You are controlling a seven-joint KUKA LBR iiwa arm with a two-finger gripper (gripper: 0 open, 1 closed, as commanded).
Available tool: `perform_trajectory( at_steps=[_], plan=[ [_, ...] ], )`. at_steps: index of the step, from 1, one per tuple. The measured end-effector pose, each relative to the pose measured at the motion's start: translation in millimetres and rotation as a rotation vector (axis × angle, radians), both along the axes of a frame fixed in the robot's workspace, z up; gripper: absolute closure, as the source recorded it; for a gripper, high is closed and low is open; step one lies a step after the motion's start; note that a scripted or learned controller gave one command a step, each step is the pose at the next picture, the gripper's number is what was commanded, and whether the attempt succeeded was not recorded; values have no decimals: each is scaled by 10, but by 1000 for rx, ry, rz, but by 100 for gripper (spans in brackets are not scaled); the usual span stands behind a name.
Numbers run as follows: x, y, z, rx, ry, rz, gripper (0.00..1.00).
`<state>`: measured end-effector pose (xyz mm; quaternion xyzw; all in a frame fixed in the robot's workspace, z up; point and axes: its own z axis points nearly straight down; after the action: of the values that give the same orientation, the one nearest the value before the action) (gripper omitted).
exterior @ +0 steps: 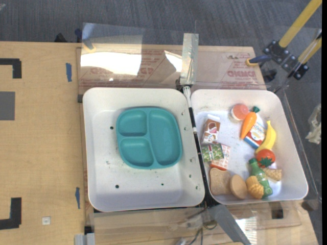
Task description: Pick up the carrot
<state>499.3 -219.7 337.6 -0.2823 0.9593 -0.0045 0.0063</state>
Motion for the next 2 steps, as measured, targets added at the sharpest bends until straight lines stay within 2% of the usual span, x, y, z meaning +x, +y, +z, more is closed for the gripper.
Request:
perform_trajectory(
  at_steps=[1, 2],
  plan=[
    [-5, 13, -41, 5, 8, 2, 0],
    [50, 21, -969, 9, 16, 125, 0]
  ],
)
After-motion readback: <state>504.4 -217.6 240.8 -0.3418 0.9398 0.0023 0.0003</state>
